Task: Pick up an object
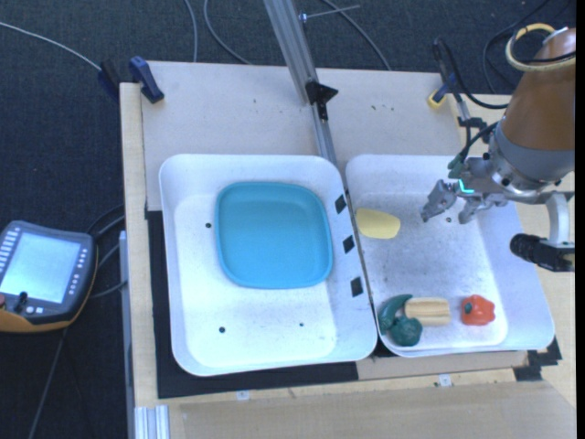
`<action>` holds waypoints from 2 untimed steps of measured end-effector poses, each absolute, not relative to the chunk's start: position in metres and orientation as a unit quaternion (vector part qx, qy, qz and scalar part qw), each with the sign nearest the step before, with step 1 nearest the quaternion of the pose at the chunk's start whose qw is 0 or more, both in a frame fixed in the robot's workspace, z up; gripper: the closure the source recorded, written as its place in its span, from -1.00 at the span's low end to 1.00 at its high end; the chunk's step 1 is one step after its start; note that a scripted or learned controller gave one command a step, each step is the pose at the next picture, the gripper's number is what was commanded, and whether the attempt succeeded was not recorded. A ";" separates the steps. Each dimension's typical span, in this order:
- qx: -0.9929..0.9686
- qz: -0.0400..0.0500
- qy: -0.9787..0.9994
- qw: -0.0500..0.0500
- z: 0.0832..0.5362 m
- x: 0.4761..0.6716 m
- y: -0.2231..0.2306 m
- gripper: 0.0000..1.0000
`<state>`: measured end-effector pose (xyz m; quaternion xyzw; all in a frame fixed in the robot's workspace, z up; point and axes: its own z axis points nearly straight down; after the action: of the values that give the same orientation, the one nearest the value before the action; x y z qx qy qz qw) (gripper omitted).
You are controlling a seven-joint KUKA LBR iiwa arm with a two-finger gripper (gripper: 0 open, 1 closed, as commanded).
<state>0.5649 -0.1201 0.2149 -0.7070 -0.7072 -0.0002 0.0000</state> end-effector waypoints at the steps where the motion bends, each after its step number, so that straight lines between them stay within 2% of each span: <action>1: -0.707 0.000 -0.707 0.000 0.215 0.565 -0.120 -1.00; 2: -0.707 0.002 -0.707 0.002 0.153 0.568 -0.122 -1.00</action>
<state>0.5679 -0.1216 0.1531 -0.7071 -0.7071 0.0016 0.0021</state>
